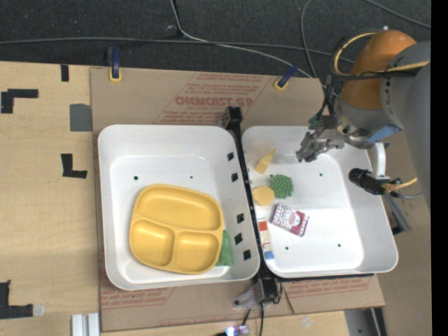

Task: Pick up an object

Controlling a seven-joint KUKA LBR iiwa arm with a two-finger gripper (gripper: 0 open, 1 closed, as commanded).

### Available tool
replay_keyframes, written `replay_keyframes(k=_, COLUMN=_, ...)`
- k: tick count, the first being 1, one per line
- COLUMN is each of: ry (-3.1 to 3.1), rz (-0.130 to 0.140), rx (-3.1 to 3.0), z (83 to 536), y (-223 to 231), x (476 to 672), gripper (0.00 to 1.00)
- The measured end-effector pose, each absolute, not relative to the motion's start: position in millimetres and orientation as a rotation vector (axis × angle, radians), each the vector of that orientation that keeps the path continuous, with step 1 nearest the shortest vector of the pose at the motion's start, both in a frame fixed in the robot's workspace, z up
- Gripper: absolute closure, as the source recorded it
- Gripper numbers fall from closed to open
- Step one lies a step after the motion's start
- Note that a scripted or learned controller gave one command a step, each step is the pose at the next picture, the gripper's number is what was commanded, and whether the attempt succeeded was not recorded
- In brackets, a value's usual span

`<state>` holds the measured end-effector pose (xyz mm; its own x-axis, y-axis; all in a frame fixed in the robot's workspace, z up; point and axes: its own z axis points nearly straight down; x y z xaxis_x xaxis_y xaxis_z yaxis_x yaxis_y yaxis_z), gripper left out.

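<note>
The yellow tray (177, 228) hides most of a green item (225, 249); the arm (413, 103) is cut off rightward.

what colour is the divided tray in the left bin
Yellow; the tray shows clearly in the camera view.

Single fixed camera, mounted high above the bench (42, 187) and tilted down at a slant. Wide framing, far enough back to take in both white bins whole: left bin (115, 142) well away from the claw (308, 152), right bin (371, 247) directly under and around it. Far edge of the bench toward the top of frame, near edge toward the bottom. Grey arm (409, 110) entering from the right side, behind the claw.
</note>
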<state>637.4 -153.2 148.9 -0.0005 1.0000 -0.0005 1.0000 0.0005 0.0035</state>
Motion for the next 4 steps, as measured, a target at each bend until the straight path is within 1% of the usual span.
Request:
replay_keyframes(k=2, ry=2.220, rz=0.003, rx=2.217, z=273.2, y=-163.2, x=641.2, gripper=1.00)
replay_keyframes(k=3, ry=2.227, rz=-0.002, rx=2.218, z=259.3, y=-112.8, x=632.1, gripper=1.00)
replay_keyframes(k=4, ry=2.228, rz=-0.004, rx=2.219, z=243.7, y=-65.1, x=610.8, gripper=1.00)
